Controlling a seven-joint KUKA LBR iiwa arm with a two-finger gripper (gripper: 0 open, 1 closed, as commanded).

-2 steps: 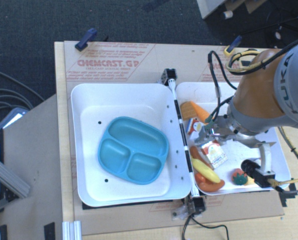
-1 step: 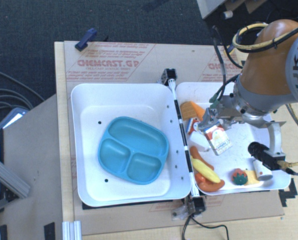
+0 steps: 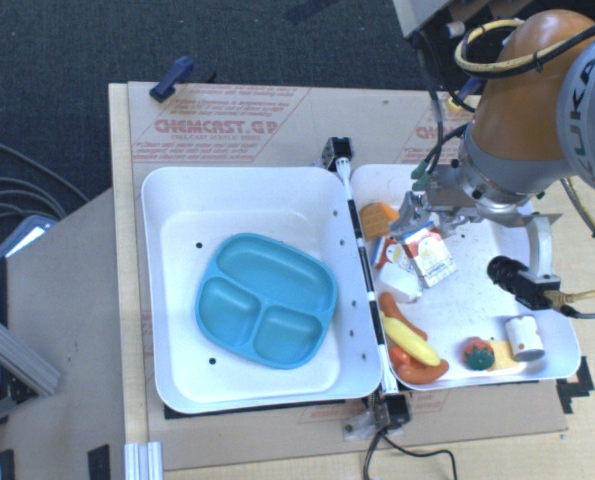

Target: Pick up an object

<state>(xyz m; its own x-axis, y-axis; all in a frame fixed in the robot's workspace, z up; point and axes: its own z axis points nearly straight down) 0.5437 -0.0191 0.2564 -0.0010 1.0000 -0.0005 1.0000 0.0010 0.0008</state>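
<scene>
My gripper (image 3: pixel 424 218) hangs over the upper left part of the right bin (image 3: pixel 562 353), with the grey and orange arm (image 3: pixel 525 98) reaching in from the right. Directly under it is a white carton (image 3: pixel 430 259) with red and green print, tilted, its top touching or very near the gripper. I cannot tell whether the carton is gripped. Beside it lie an orange piece (image 3: pixel 379 215) and a white lump (image 3: pixel 398 287). A yellow banana (image 3: pixel 410 341), a red-orange pepper (image 3: pixel 420 370), a strawberry (image 3: pixel 479 353) and a small white cylinder (image 3: pixel 524 336) lie along the bin's front.
The left bin (image 3: pixel 167 268) holds a blue divided plate (image 3: pixel 267 299). A black part (image 3: pixel 512 279) with a cable juts into the right bin. A black clamp (image 3: pixel 337 152) joins the bins at the back. Cardboard (image 3: pixel 217 123) lies behind them.
</scene>
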